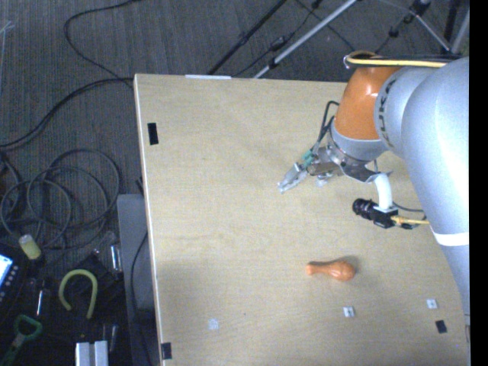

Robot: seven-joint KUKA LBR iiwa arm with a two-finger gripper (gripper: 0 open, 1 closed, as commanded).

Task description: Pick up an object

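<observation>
Orange pear-shaped object [332, 269] lies on pale wooden worktop [229, 227], smooth, tapered to left, well apart from hand [293, 178]. Hand small & blurry; can't tell if clenched or released.

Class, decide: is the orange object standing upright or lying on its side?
Lying on its side: the orange object stretches lengthwise across the wooden board, narrow end pointing left.

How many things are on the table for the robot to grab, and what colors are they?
Orange: 1, the pear-shaped toy lying on the bare tan table
Other colors: 0
Total: 1

The gripper is up above the toy, apart from it.
</observation>
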